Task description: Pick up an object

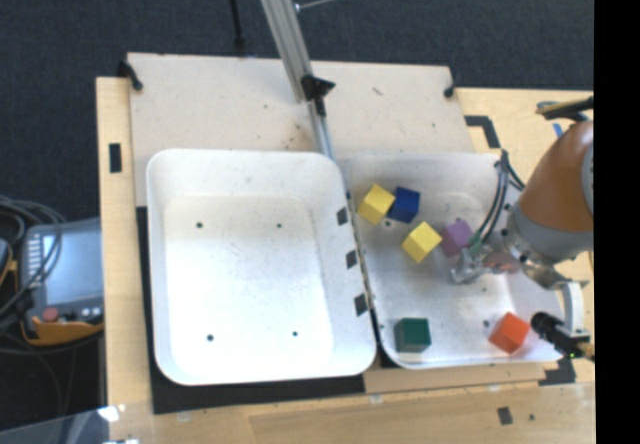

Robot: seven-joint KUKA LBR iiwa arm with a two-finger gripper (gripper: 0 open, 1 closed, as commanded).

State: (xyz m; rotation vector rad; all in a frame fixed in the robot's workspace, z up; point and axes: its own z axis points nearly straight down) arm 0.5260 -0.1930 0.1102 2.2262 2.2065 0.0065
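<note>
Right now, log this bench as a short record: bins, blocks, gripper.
left bin: white, shallow, speckled floor
right bin: white, shallow, holds all six blocks
upper blocks: yellow block touching blue block
middle blocks: second yellow block beside purple block
lower blocks: green block by the left wall, orange block near the right corner
gripper: low in the right bin, just below the purple block
grasp: nothing seen between the fingers
</note>
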